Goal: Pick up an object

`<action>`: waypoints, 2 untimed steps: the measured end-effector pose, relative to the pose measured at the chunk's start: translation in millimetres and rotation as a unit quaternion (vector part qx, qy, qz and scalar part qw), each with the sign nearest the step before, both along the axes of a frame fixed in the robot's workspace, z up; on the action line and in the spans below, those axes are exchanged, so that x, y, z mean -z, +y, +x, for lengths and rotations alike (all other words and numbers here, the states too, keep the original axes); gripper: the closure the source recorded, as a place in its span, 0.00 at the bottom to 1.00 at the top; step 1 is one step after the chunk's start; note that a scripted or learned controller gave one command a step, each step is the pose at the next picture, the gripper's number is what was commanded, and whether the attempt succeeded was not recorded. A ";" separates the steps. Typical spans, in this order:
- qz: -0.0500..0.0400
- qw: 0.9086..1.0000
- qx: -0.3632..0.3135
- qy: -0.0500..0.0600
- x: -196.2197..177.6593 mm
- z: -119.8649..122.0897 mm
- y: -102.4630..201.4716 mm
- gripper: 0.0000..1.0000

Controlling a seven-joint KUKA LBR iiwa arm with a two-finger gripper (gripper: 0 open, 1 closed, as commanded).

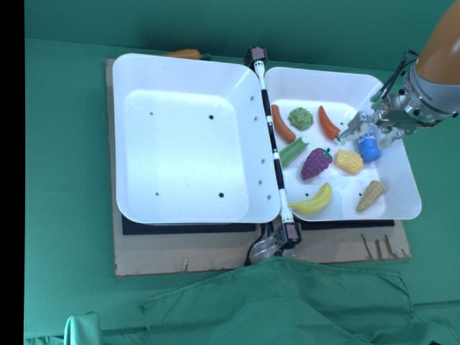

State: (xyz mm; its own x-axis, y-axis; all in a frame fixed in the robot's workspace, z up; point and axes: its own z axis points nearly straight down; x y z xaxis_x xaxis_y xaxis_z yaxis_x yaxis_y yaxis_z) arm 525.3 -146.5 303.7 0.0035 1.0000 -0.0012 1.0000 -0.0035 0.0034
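Note:
The right bin (402,207) holds several toy foods: an orange carrot (282,123), a green broccoli (300,118), a red chili (328,122), a green pea pod (292,151), purple grapes (316,163), a yellow corn cob (348,162), a banana (313,202) and a tan cone (370,195). A small blue object (369,149) lies beside the corn. My gripper (371,134) hangs directly over this blue object with its fingers spread open to either side; the blue piece sits just below them, not clamped.
The left bin (187,146) stands beside the right one, joined by a black-and-white hinge bar (272,146). An orange object (185,54) lies behind the left bin's far rim. Both bins rest on cardboard (180,261), with green cloth (287,300) bunched in front.

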 end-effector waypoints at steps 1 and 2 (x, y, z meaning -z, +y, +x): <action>0.000 1.000 0.000 0.000 0.0 0.0 0.0 0.00; 0.000 1.000 0.001 0.002 102.3 2.5 -3.0 0.00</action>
